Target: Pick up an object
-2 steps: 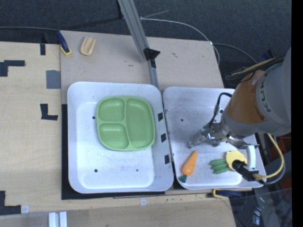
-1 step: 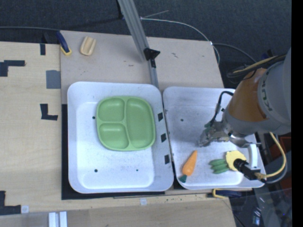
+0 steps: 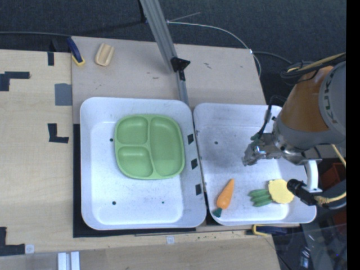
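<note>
Orange marks the band above my wrist, which comes in from three o'clock and hangs over the right bin. My jaws sit above the bin's bare white floor near its middle, a little toward three o'clock; from this slant I cannot tell how far apart they stand, and nothing shows between them.

Toward six o'clock of my jaws lies a toy carrot, orange with a green tip, angled along the bin's near left corner. At about five o'clock, well apart from me, lies a yellow toy with green leaves close to the bin's near wall. Neither touches me.

At nine o'clock the left bin holds a green divided plate with three compartments, lying flat. Beyond the bins, at eleven o'clock on the tabletop, rest a small tan block and a blue-and-yellow item.
</note>
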